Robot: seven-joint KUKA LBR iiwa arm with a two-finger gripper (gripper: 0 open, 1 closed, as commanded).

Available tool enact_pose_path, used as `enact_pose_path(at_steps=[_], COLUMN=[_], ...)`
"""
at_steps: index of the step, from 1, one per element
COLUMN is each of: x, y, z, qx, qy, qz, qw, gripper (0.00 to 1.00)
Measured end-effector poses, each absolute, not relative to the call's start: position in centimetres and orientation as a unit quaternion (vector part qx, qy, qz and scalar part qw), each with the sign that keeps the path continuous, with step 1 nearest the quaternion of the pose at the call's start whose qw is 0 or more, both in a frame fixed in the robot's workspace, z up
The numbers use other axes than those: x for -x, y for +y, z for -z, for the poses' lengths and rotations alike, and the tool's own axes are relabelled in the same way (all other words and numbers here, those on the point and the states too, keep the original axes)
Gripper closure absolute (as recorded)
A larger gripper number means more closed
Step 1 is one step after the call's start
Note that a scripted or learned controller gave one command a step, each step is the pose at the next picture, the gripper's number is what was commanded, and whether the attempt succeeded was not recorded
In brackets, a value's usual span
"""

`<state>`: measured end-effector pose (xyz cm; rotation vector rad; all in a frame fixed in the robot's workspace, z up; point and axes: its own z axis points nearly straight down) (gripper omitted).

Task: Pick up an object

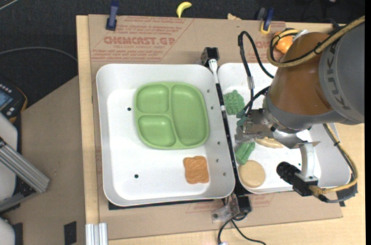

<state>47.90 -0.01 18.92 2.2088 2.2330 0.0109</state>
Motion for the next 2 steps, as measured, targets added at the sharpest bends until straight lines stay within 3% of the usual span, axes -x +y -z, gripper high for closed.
enact_pose_path(at_steps=[1,2], x=[-47.9,-48.0], y=[9.4,14.2], z=[-20.9,-27.1], qx=[-0.703,-0.704], qy=[0.711,0.71], qz=[-0.0024,-0.0037], qw=[-0.001,0.001], gripper=[1.0,1.0])
